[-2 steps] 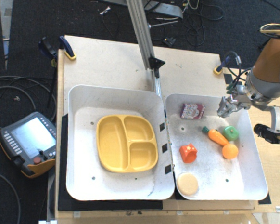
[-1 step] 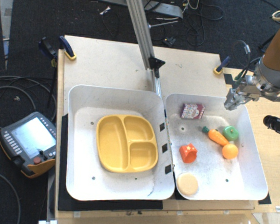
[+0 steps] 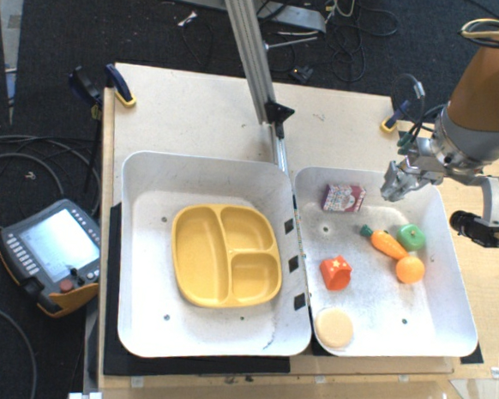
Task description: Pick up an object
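Observation:
The right bin (image 3: 446, 322) holds a pink carton (image 3: 343, 197), an orange carrot (image 3: 387, 243), a green fruit (image 3: 412, 237), an orange fruit (image 3: 410, 270), a red pepper (image 3: 336, 273) and a beige round cookie (image 3: 336, 328). My gripper (image 3: 397, 185) hangs over the bin's far right part, just right of the pink carton and above the carrot and green fruit. Nothing shows between its fingers.
The left bin (image 3: 144, 229) holds a yellow divided plate (image 3: 226, 254). A metal pole (image 3: 254, 53) slants down to the seam between the bins. A teach pendant (image 3: 47, 256) lies on the floor at the left. Clamps sit at the bench's far corners.

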You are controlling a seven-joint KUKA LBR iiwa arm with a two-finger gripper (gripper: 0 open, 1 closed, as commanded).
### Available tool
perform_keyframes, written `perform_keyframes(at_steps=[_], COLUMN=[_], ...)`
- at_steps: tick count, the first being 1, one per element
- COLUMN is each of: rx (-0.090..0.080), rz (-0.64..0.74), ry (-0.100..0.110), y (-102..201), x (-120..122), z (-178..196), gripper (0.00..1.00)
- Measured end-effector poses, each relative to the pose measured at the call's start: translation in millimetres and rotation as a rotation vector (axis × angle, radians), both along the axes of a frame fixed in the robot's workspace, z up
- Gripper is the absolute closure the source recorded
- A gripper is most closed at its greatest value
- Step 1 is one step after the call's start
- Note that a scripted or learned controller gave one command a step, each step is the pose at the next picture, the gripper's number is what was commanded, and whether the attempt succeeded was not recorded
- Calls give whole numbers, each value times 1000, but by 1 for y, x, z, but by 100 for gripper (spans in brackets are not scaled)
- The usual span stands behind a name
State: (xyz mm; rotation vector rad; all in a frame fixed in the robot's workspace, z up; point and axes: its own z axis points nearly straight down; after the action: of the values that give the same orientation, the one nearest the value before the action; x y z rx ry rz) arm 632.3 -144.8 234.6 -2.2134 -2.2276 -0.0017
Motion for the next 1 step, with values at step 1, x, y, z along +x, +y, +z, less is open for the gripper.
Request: perform_keyframes(at_steps=[1], rx=[1], rz=[2], ry=[2], y=[61], x=[-20], z=[1], gripper=[100])
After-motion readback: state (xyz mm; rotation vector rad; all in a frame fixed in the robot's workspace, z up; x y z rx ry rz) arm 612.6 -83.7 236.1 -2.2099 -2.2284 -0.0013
